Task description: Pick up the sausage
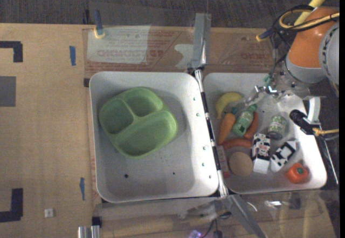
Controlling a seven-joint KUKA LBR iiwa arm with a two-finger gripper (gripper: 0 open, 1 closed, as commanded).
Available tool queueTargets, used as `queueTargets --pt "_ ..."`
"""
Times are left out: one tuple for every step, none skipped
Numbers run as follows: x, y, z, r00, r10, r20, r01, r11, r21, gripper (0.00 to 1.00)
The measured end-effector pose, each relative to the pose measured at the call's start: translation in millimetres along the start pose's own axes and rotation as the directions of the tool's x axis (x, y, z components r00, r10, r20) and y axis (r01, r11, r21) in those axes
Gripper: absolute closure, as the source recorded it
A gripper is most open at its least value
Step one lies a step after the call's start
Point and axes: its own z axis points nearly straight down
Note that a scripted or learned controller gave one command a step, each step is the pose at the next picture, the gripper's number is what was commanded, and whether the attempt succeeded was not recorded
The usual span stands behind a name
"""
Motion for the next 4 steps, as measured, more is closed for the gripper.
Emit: queueTargets --pt "-2.5 -39.8 14.7 1.000 -0.008 -0.002 0.008 1.000 0.003 0.00" --pt "1.0 -46.8 14.3 0.951 -0.310 -0.002 0.310 0.951 0.001 0.00" --pt "0.9 -46.8 14.3 0.951 -0.310 -0.002 0.310 0.951 0.001 0.00" --pt "87.1 -88.1 12.7 0.906 -0.423 -0.001 0.423 0.906 -0.004 0.00"
